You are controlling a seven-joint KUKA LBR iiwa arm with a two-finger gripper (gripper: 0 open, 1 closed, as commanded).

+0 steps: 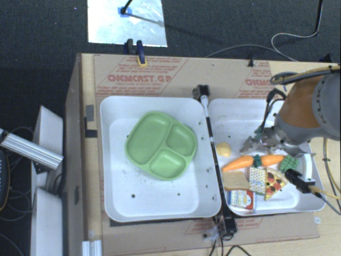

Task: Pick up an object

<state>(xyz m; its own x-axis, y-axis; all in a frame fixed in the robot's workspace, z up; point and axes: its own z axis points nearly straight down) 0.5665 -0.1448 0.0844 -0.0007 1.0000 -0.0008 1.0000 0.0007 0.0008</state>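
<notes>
The right bin [237,116] holds a cluster of toy food along its near side. An orange carrot [237,163] lies next to a second carrot [273,159]. Close by are a small yellow lump [224,150], a bread slice [236,181], a checkered yellow box [258,179], a pizza slice [276,183], a green piece [289,163] and a blue and red packet [241,198]. My gripper [259,141] is low in the right bin, just behind the carrots. Nothing shows between its tips.
The left bin [120,196] carries a green divided plate [161,145]. A black rail with a clamp [209,132] separates the two bins. The arm's orange band [298,108] hangs over the right bin's far right side.
</notes>
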